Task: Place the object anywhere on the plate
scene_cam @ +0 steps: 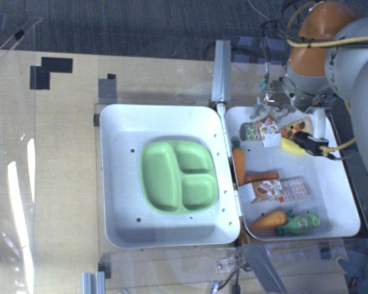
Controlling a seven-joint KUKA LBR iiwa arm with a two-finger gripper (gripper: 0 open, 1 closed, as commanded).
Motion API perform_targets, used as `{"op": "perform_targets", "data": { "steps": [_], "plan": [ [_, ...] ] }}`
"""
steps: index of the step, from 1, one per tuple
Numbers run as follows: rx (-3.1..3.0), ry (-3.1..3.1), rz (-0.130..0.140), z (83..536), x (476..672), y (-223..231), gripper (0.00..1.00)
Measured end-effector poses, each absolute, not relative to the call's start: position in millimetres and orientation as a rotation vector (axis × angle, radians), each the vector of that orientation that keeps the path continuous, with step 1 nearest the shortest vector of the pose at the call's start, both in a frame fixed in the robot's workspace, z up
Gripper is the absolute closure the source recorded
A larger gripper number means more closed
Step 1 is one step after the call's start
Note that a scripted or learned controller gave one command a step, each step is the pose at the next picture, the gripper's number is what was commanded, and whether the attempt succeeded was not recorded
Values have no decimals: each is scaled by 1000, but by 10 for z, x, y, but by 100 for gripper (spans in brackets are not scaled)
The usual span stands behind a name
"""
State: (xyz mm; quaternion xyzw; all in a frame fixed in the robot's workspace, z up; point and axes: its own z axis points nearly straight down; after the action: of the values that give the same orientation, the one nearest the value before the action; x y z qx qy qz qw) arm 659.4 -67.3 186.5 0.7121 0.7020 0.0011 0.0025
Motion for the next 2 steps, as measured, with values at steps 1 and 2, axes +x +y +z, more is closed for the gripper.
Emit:
{"op": "perform_targets", "data": {
  "steps": [1, 2],
  "plan": [
    [2248, 2191, 5, 1856, 6178, -211, 100],
    [2181, 2242, -4, 1878, 6037, 123, 100]
  ]
}}
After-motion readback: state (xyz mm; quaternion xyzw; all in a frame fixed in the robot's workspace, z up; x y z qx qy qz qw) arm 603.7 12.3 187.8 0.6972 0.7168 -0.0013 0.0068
